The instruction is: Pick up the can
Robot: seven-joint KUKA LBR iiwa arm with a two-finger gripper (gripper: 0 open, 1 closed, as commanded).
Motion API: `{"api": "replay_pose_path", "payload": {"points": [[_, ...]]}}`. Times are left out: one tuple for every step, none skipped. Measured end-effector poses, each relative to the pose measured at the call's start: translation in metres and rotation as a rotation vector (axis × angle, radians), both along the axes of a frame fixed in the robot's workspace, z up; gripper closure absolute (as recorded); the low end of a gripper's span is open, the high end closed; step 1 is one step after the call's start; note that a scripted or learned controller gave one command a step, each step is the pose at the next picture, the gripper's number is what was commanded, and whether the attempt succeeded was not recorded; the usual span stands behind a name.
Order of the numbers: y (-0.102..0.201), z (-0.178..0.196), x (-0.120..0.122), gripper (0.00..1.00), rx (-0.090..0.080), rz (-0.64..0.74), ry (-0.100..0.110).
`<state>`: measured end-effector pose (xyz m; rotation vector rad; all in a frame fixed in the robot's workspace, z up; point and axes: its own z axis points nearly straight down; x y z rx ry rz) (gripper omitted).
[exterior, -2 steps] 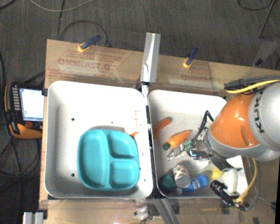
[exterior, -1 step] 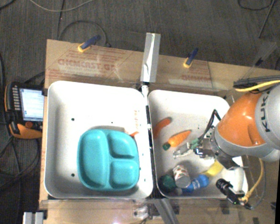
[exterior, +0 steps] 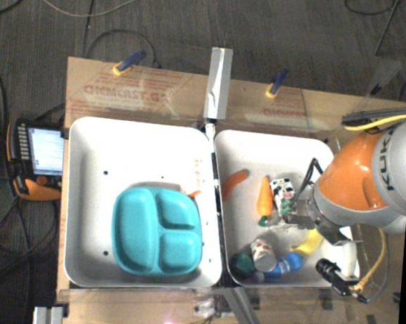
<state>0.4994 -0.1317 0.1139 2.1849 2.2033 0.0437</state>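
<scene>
The can (exterior: 263,255) lies tipped at the right bin's (exterior: 250,146) near edge, among a blue bottle (exterior: 287,264) and banana (exterior: 309,242). Beyond it the hand (exterior: 287,213) hovers — its opening I cannot tell. Approach step, I judge — next, descend nearer.

Arm (exterior: 370,183) reaches leftward; gripper (exterior: 290,216) low — wrist bent.

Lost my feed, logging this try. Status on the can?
Gripper low in right bin, fingers unclear. Small silver can on its side near front wall, not held. Blue bottle and dark green object crowd it.
</scene>
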Motion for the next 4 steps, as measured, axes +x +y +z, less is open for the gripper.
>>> {"api": "replay_pose_path", "payload": {"points": [[0.035, 0.120, 0.045, 1.00, 0.008, -0.226, 0.048], [0.017, 0.040, 0.020, 1.00, 0.012, -0.261, 0.051], [-0.044, 0.115, 0.028, 1.00, 0.010, -0.301, 0.049], [-0.060, 0.066, 0.019, 1.00, 0.011, -0.252, 0.050]]}}
